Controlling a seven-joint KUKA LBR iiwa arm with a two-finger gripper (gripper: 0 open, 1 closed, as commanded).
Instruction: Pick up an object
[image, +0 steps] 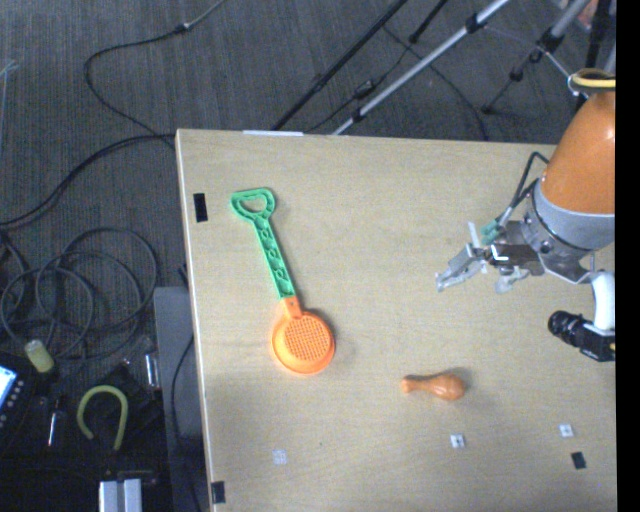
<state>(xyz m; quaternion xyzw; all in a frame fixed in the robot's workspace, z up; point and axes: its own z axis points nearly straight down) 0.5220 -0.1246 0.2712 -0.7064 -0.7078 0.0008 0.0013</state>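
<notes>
Camera view | pincer (478, 272) spread (nothing between) | green-handled orange mesh strainer (287, 300) | smooth pear-shaped orange piece (436, 385)

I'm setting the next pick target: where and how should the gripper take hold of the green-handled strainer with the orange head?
Best grip is likely the middle of the green handle of the strainer, coming straight down from above. It lies flat on the bench, handle long and narrow, running from upper left to lower right, so fingers should close across it. The round orange head looks too wide. The gripper sits well to its right.
</notes>
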